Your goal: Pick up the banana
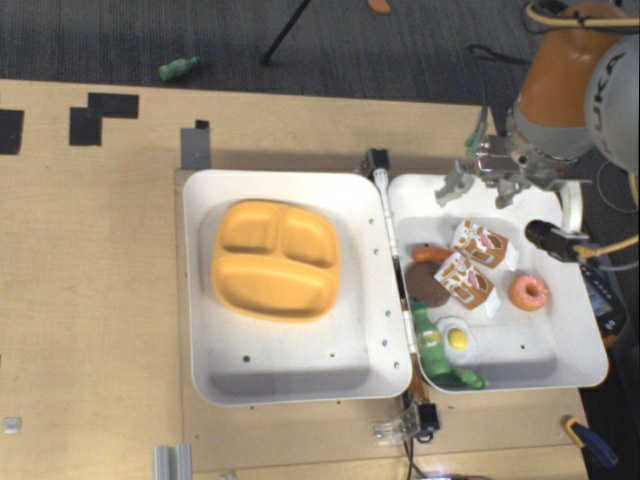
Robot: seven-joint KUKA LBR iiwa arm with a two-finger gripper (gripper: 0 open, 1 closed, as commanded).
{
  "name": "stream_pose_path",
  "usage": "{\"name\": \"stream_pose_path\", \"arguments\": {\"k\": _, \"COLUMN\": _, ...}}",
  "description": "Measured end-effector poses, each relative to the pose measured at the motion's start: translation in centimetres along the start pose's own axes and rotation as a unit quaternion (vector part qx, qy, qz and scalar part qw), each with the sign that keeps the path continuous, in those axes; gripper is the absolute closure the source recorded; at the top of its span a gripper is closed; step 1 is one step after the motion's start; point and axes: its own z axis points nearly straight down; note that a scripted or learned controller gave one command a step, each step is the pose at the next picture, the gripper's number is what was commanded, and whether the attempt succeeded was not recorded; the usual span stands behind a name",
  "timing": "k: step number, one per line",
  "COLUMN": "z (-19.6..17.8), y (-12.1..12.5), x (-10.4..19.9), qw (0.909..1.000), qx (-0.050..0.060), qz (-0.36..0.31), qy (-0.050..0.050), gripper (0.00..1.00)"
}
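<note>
The jaws [480, 183] hung open and empty over the right bin's [575, 353] far edge, ready to drop onto food. I could not tell which piece, if any, was the banana.

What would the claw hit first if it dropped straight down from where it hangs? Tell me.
Probably the bare floor at the far end of the right bin. The claw hangs above that end, short of the two pastries. Depth is hard to judge from this slanted view, so they might lie closer.
</note>
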Motion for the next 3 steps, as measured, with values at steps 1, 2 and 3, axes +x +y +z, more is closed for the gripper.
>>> {"name": "stream_pose_path", "arguments": {"k": 1, "z": 11.1, "y": -4.8, "x": -1.7, "qw": 0.999, "qx": -0.002, "qz": -0.045, "qy": -0.001, "gripper": 0.0}}
{"name": "stream_pose_path", "arguments": {"k": 2, "z": 12.3, "y": -10.3, "x": -1.0, "qw": 0.9961, "qx": -0.014, "qz": -0.087, "qy": -0.004, "gripper": 0.0}}
{"name": "stream_pose_path", "arguments": {"k": 3, "z": 3.1, "y": -14.7, "x": 8.9, "qw": 0.9783, "qx": -0.001, "qz": -0.207, "qy": 0.0, "gripper": 0.0}}
